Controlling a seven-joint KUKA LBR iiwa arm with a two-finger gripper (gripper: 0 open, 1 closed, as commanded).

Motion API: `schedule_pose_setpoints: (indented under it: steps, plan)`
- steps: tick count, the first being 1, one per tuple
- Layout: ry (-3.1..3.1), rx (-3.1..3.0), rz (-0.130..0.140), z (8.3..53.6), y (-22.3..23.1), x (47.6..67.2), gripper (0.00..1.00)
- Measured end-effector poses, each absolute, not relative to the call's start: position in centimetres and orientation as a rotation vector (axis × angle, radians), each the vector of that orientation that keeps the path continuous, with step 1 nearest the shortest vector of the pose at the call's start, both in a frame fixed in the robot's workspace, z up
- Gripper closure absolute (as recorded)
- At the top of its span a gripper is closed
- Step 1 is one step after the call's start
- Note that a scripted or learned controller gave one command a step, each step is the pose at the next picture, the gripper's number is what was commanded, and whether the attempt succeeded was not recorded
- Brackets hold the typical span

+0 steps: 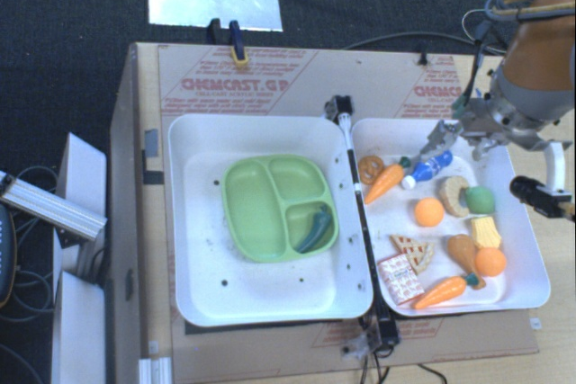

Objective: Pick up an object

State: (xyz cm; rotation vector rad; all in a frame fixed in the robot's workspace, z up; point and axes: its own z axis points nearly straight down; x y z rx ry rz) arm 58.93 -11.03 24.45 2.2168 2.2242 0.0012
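Observation:
My gripper (457, 146) hangs over the far part of the right bin (531, 270), open, with nothing between its fingers. Just in front of its left finger (439, 139) lies a blue and white bottle (428, 169). Beside the bottle are a carrot (384, 182) and a pretzel (370, 166). Nearer the middle sit an orange ball (429, 211), a bread slice (453, 192) and a green ball (481, 199). Toward the front lie a yellow piece (486, 231), an orange (490, 262), a second carrot (440, 290), a waffle wedge (413, 251) and a red and white packet (399, 276).
The left bin (198, 283) holds a green divided plate (261, 202) with a dark teal item (315, 232) in its small front compartment. A black divider clip (340, 111) stands between the bins. A black part of the arm (540, 193) overhangs the right bin's right rim.

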Motion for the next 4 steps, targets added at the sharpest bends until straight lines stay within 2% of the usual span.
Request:
schedule_pose_setpoints:
  steps: [1, 2, 3, 4]
  plan:
    - [2.227, 2.218, -0.001, 10.3, -8.5, 62.6, 0.00]
    - [2.224, 2.214, 0.004, 11.5, -8.5, 62.8, 1.00]
    - [2.225, 2.214, 0.004, 11.5, -8.5, 62.8, 0.00]
    - [2.213, 2.206, 0.019, 9.3, -8.6, 62.2, 0.00]
